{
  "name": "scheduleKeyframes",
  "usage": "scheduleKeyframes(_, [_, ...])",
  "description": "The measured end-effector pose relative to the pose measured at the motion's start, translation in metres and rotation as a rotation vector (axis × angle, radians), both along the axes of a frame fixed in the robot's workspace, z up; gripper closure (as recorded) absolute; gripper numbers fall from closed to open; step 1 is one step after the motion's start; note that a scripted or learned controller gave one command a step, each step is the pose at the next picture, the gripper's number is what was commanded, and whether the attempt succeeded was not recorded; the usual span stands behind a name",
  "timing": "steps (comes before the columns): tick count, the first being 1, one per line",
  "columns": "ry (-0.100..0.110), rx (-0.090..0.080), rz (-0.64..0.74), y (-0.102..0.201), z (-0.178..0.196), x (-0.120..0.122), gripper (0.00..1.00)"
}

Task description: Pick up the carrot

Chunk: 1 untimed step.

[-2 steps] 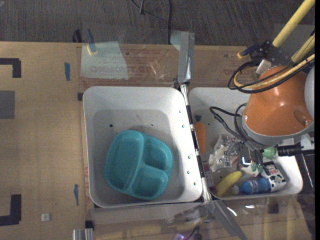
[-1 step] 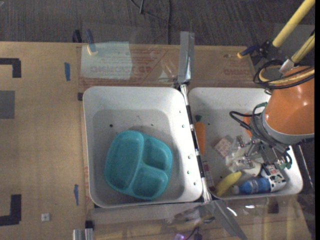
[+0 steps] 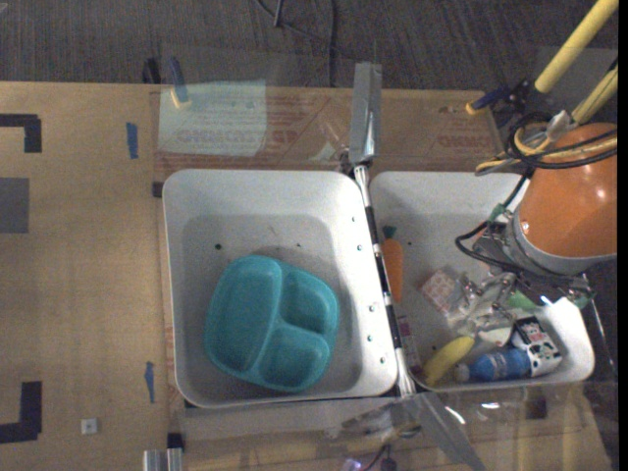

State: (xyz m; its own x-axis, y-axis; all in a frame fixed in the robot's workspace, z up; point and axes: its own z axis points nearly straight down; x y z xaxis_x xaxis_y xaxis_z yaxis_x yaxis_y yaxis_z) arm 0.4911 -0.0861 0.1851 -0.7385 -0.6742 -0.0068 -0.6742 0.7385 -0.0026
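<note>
The hand [image 3: 483, 297] hangs low in the right bin [image 3: 412, 196], in the right half of the frame, under the arm's [image 3: 569, 209] fat orange band. Its metal fingers are a tangle of shine from here, and I cannot tell whether they are spread or closed, or whether anything sits between them. Just to its left lies a small pale pink packet [image 3: 440, 287]. Below the hand, near the bin's lower edge, a yellow banana [image 3: 448, 358] lies beside a blue bottle [image 3: 498, 366], and a small black-and-white box [image 3: 536, 343] sits at the bottle's right end.

The carrot [image 3: 392, 268] is well left of the hand, lying lengthwise against the right bin's left wall, green tip toward the top of the frame, orange body pointing down. Nothing touches it.

Across the divider, the left bin [image 3: 196, 204] holds a teal divided plate [image 3: 272, 323], lying in its lower middle. Both bins rest on the wooden bench [image 3: 78, 263], with a clear plastic sheet [image 3: 214, 116] taped at upper left.
</note>
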Motion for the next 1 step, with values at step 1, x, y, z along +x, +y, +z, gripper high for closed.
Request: scheduleKeyframes(1, [0.004,-0.001,0.209,0.0158,-0.0004,-0.0062,1.00])
